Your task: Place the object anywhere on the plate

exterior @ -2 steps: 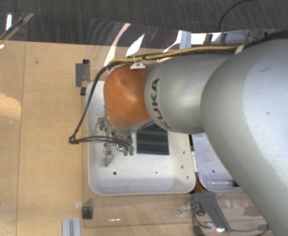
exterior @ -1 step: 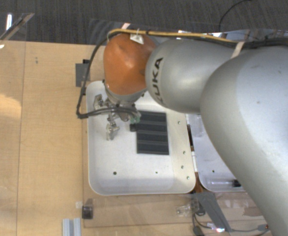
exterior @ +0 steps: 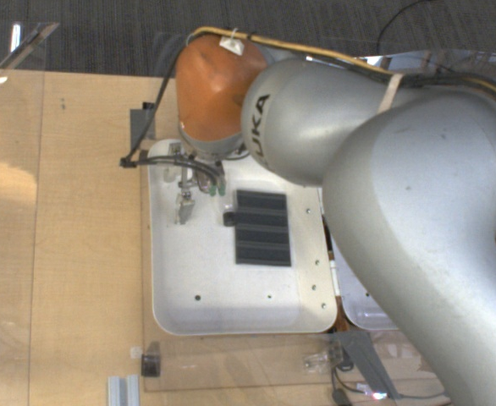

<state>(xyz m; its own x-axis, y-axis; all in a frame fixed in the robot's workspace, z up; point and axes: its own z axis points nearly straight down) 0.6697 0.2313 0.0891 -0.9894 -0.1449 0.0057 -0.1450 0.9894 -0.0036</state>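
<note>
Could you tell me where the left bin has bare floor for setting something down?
The left bin has bare white floor along its near edge, below the dark ribbed block, and in the strip between that block and the bin's left wall. It is crowded at the far end, where the gripper hangs beneath the orange wrist band, close to the block.

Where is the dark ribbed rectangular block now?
The dark ribbed rectangular block lies flat in the left white bin, right of its middle, just right of the gripper.
</note>
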